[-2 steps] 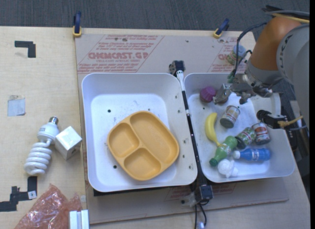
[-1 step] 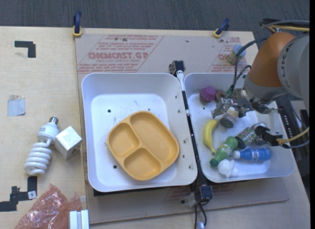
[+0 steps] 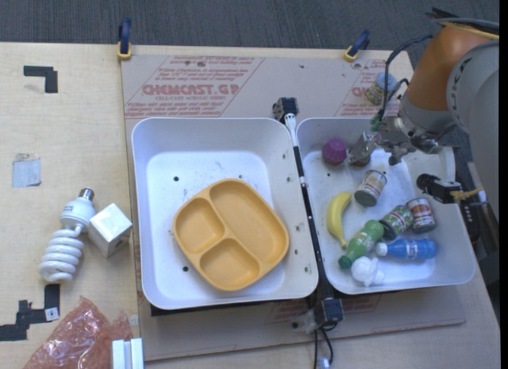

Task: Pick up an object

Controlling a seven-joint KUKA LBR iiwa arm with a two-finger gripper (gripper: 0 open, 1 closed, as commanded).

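The right bin (image 3: 456,268) holds several objects. A purple ball (image 3: 334,151) lies at its far left, and a yellow banana (image 3: 339,215) lies along the left wall. A small can (image 3: 370,187) is tipped in the middle. Toward the front lie a green bottle (image 3: 363,242), a blue bottle (image 3: 409,250), two small cans (image 3: 413,217) and a white object (image 3: 365,270). My gripper (image 3: 378,151) hangs low over the far part of this bin, between the purple ball and the back right. It is just beyond the tipped can, open with nothing between its fingers.
The left bin (image 3: 151,201) holds a yellow divided plate (image 3: 230,235). A black divider (image 3: 300,177) runs between the bins. On the bench at left lie a spiral light bulb (image 3: 63,240), a white cube (image 3: 109,228) and a red mesh bag (image 3: 79,336).
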